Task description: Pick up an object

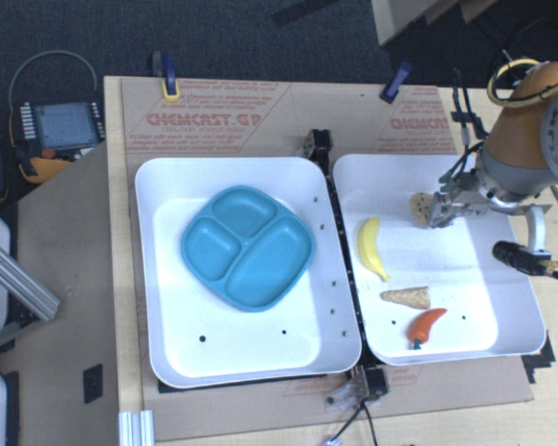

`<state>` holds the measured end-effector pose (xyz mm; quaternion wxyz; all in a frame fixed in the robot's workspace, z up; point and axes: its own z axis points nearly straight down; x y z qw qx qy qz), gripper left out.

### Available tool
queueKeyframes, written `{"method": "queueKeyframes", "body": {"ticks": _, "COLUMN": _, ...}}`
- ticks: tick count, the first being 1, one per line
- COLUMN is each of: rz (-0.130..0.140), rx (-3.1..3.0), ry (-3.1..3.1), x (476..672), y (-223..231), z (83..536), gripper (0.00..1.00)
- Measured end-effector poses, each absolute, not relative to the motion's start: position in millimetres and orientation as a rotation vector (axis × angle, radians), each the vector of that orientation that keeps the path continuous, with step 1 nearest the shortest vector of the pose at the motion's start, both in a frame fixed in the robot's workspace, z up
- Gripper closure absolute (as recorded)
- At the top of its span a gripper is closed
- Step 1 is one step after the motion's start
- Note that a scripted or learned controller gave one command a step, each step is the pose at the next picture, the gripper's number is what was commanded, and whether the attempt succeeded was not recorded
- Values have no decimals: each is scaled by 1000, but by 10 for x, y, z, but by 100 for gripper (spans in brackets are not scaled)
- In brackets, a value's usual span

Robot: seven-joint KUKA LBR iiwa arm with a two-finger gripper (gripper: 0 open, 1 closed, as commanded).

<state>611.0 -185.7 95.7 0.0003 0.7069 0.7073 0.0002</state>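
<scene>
My gripper (pixel 439 212) is low in the right bin (pixel 474 342), right up against the cookie (pixel 419 208); can't tell contact or finger state, wrist hides it. Banana (pixel 372 247), cone (pixel 406 296) and chili pepper (pixel 426 326) lie nearby. Blue plate (pixel 248 247) sits in the left bin (pixel 167 342).

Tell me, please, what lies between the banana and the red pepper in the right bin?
In the camera view, a tan cone-shaped piece lies between the banana and the red pepper, apart from both, on the right bin.

two bins (pixel 167 360), one plate (pixel 248 247), four foods (pixel 372 247)
</scene>
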Motion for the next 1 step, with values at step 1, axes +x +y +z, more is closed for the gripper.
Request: {"method": "queueKeyframes", "body": {"ticks": 1, "rz": 5, "rx": 2215, "ry": 2219, "x": 6189, "y": -1777, "z": 1470, "gripper": 100}}
